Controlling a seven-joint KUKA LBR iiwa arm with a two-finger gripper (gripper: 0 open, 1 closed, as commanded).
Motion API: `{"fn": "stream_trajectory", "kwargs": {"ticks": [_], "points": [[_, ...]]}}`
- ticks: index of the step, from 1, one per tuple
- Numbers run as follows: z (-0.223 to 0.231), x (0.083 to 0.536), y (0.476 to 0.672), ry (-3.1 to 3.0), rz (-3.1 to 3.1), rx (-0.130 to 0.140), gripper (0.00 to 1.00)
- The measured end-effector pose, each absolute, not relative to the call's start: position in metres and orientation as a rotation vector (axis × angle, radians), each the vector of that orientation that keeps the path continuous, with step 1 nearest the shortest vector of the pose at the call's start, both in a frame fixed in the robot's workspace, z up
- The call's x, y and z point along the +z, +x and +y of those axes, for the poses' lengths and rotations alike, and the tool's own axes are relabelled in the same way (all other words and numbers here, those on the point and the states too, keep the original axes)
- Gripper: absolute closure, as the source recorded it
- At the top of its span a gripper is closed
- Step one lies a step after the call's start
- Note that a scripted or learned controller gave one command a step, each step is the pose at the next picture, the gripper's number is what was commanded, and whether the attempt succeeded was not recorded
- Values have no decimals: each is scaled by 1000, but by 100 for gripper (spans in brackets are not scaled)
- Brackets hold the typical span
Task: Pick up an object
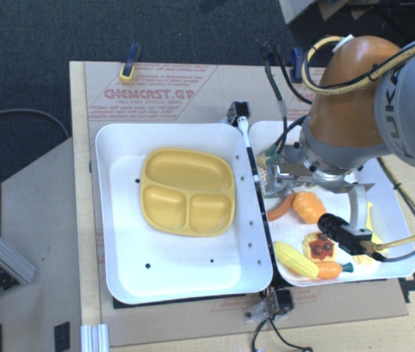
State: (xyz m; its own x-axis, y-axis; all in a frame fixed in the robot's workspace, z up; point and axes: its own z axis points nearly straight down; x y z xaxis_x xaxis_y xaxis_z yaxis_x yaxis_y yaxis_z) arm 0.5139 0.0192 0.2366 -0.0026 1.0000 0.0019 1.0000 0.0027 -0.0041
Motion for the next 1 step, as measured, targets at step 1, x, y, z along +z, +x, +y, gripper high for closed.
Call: {"fn": "stream_trajectory", "kwargs": {"ticks": [1], "points": [[43, 229, 495, -2217, -2220, 4, 100]]}}
